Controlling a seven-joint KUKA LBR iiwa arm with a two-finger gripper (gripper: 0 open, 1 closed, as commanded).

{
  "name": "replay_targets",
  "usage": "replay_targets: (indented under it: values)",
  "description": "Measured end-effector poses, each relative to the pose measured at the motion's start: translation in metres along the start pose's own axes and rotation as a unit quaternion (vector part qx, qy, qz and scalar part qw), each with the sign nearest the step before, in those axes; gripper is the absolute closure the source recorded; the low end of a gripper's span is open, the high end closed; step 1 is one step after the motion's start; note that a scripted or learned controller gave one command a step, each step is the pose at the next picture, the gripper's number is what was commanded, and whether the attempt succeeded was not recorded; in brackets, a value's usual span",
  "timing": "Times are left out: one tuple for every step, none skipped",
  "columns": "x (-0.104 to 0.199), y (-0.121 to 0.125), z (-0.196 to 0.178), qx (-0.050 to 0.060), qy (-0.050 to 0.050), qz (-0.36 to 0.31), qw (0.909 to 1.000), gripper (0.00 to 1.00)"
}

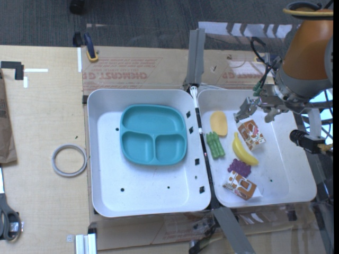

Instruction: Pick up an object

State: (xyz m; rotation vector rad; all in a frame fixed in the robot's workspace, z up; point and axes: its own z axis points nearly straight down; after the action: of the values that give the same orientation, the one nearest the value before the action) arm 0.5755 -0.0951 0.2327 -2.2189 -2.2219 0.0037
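Objects for picking lie in the right bin [296, 194]: a pale yellow piece [219, 123] near the bin's upper left, green beans [215, 145] just below it along the divider, a banana [243, 151] in the middle, a purple grape bunch [240, 168] touching the banana's lower end, a red and white carton [251, 134] just right of the banana, and a second printed carton [241, 185] at the lower edge beneath the grapes. Over the upper part of this bin hangs the gripper [258, 110], carried by the grey arm [310, 46] with its orange band, reaching in from the right. It sits above the red and white carton, between that and the yellow piece, with nothing seen between its fingers; whether they are spread or closed I cannot tell. Beside it, the left bin [106, 194] bears a teal divided plate [154, 135]. On the wooden bench [42, 110] to the left rests a tape ring [69, 160], well apart from both bins.
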Motion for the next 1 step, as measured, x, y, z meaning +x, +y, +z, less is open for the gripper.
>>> replay_targets:
  values:
    - [-0.0279, 0.0145, 0.1182, -0.014, -0.003, -0.009, 0.9999, 0.00]
